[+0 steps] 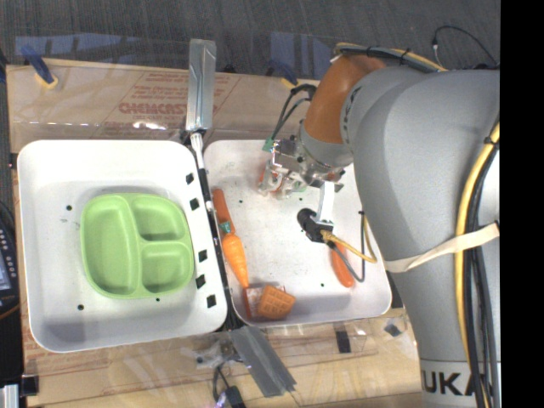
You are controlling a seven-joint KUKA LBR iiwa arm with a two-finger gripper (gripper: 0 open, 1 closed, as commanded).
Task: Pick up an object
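Several things lie in the right-hand shallow white bin (255, 155) beneath me: a long orange carrot (231, 245) against its left wall, a tan waffle piece (274, 301) at the near edge, an orange-handled tool (333, 249) to the right. My gripper (278, 179) hangs over the far corner; whether its jaws are wide or narrow, I cannot tell. I judge this the approach, nothing grasped. Next: centre over one object and descend.
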